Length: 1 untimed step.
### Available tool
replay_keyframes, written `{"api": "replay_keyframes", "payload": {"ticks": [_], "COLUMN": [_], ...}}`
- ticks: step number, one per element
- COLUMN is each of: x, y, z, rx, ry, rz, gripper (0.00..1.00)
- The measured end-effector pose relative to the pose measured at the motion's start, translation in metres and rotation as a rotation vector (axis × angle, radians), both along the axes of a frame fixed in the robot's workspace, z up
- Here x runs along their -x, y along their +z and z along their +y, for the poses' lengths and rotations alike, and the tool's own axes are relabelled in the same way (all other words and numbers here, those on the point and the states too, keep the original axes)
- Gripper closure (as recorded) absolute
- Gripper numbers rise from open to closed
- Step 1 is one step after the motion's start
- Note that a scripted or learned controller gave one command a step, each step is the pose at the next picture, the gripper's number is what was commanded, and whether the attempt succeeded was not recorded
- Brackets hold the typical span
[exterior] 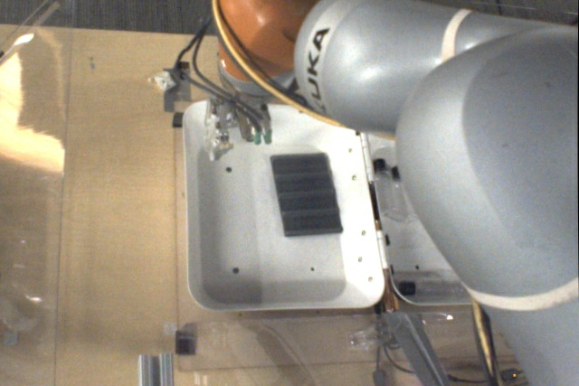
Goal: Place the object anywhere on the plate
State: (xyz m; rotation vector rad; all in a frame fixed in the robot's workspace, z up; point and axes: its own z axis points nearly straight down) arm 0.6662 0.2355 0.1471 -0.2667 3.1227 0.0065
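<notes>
We see the gripper (237, 133) hanging low over the far left corner of the left bin (210, 276), just inside its far wall. Its fingers (216, 143) point down toward the bin floor; some look pale and translucent, others dark with small green tips. From this slanted view we cannot tell how far apart they stand, and we make out nothing held between them.

Above the gripper we find the orange band (262, 9) of the wrist, ringed by a yellow cable, with black cables running to a small fitting at the bin's far left corner. The grey arm (434, 104) reaches in from the right and covers most of the right bin (409, 271), of which we see a strip of floor and the near left corner.

On the left bin's white floor lies a dark grey ribbed rectangular piece (307, 194), flat and slightly turned, set a little right of the bin's middle and nearer the right wall than the left. It sits apart from the gripper, toward the near side from it. Whether this piece is the plate or the object we cannot tell.

The bins rest on a tan bench (99, 194).
</notes>
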Motion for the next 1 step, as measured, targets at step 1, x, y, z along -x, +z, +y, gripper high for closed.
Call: {"api": "replay_keyframes", "payload": {"ticks": [1], "x": [-0.0035], "y": [0.0049], "z": [0.0005], "rx": [0.001], "ry": [0.310], "rz": [-0.003], "gripper": [1.00]}}
